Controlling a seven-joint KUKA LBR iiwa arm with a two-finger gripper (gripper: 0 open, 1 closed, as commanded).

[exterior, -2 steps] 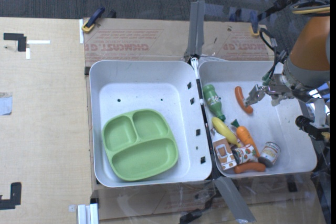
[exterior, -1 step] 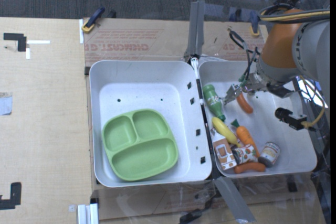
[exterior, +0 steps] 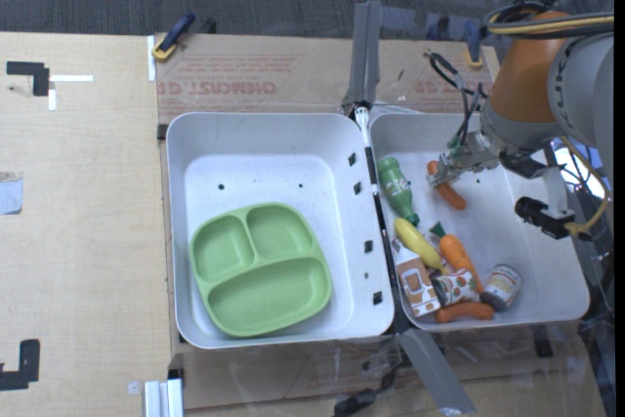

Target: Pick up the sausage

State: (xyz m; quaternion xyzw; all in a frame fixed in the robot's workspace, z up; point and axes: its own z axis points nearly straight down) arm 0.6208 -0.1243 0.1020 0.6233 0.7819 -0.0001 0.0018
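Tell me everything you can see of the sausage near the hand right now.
The sausage is a small orange-red cylinder with rounded ends, smooth like toy plastic. It lies flat and slanted on the floor of the right bin, in its upper half, apart from the pile of other items lower down. The hand is right at its upper end; whether it grips or merely touches it cannot be told.

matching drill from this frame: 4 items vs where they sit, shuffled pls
Things:
1. green divided plate
2. green bottle
3. small can
4. banana

Places:
A. right bin, near the front right corner
B. left bin
C. right bin, against the divider, toward the back
D. right bin, just in front of the bottle

Pairs: 1-B, 2-C, 3-A, 4-D
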